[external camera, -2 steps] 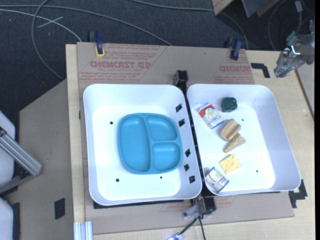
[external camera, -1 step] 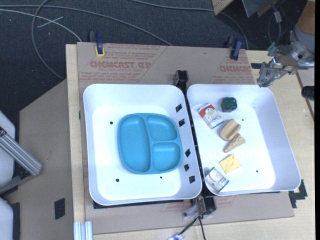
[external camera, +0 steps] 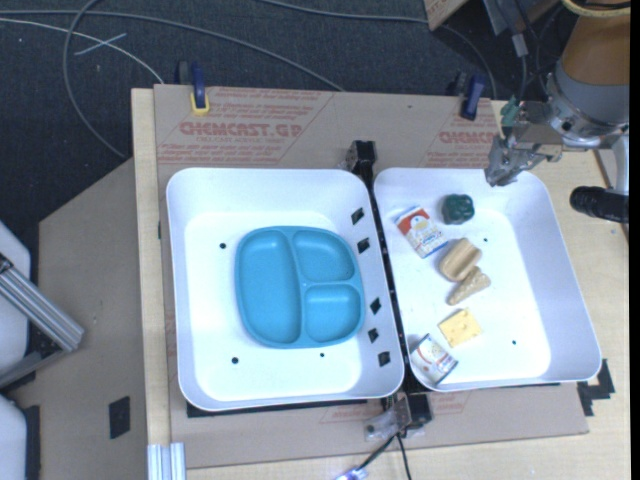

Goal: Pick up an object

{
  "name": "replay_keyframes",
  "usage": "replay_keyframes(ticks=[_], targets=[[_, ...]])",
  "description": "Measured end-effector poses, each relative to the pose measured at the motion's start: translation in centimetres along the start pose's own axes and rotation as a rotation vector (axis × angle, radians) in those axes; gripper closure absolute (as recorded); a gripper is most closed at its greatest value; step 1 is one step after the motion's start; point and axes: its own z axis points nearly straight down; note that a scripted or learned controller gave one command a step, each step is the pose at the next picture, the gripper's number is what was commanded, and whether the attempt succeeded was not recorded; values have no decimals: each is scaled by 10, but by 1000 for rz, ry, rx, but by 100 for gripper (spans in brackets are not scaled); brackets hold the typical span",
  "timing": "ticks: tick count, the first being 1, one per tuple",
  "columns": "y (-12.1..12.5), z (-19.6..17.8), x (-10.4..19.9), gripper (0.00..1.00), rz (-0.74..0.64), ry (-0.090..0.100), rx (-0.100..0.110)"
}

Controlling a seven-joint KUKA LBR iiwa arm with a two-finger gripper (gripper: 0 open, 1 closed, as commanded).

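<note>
Gripper is hanging over the far rim of the right bin; finger state cannot be told. Lying in that bin, just beside the gripper: dark green object. Further off: red-and-white carton, two tan bread pieces, yellow cheese block, small packet. Left bin, well apart, is holding a blue divided tray.
</note>
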Motion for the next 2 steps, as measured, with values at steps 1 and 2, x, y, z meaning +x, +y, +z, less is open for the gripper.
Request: replay_keyframes(ticks=[1,2], targets=[[-14,12,46,100,0,0,1],[-34,12,91,100,1,1,1]])
